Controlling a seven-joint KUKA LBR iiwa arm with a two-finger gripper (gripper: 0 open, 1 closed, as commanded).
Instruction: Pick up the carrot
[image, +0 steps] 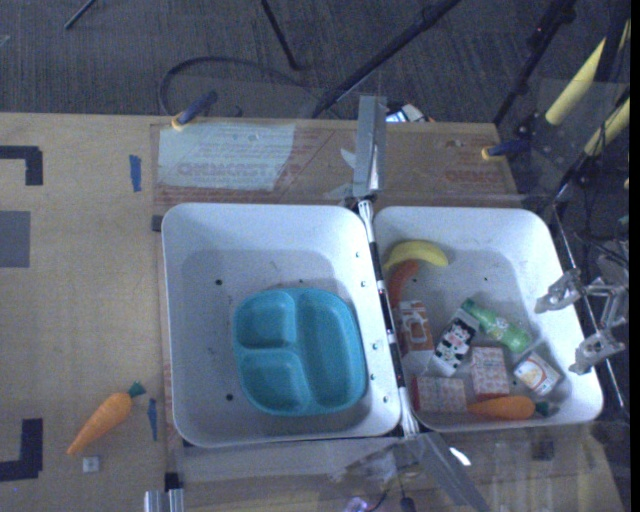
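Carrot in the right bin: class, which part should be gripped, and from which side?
Grip the carrot at its thick orange middle, coming straight down from above. It lies flat along the bin's near wall, with a pink box close behind, so a sideways approach looks blocked. Closing across its narrow width probably suits best.

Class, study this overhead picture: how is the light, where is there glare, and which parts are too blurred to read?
Camera view: dim, bluish light; soft glare on the clear sheet behind the left bin; weak shadows inside both bins; the whole frame is soft, so the small cartons' labels are unreadable, and the end effector at the right is a pale blur.
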